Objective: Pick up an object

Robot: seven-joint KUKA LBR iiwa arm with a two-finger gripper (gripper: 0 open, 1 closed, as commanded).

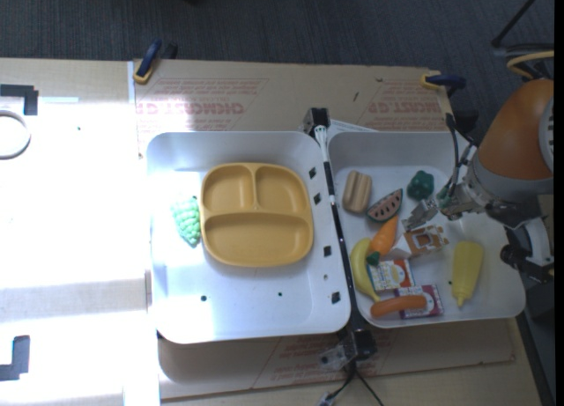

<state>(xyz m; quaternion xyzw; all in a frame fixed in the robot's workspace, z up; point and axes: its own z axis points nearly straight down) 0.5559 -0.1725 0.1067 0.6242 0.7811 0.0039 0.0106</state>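
The right bin (502,298) holds several toy foods. My gripper (421,214) hangs over the middle of this bin, reaching in from the right under the grey and orange arm (520,144). It sits just above a small orange and white box (426,239), between a watermelon slice (385,206) and a dark green piece (421,183). An orange carrot (384,236) lies just left of it. I see nothing lifted in the gripper.
Also in the right bin are a tan bread piece (356,191), a banana (359,268), a red and white carton (392,274), a sausage (398,306) and a yellow corn-like piece (466,271). The left bin (247,303) holds a yellow divided plate (257,214) and a light green item (186,220).
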